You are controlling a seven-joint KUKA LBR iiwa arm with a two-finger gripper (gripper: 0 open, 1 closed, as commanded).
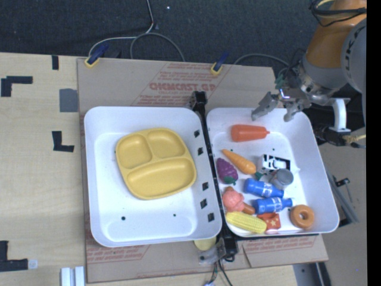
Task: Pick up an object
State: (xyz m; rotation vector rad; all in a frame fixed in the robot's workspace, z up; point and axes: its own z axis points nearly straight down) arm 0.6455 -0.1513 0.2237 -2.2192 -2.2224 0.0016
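Hand (277, 107) held spread above the right bin's (318, 154) far rim.
Nothing is gripped; the orange bottle (249, 133) lies at its 7 o'clock.

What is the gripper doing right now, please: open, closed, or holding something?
Gripper: open and holding nothing, poised over the far edge of the right bin, just beyond the orange bottle.

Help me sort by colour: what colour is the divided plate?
Yellow, in the camera view.
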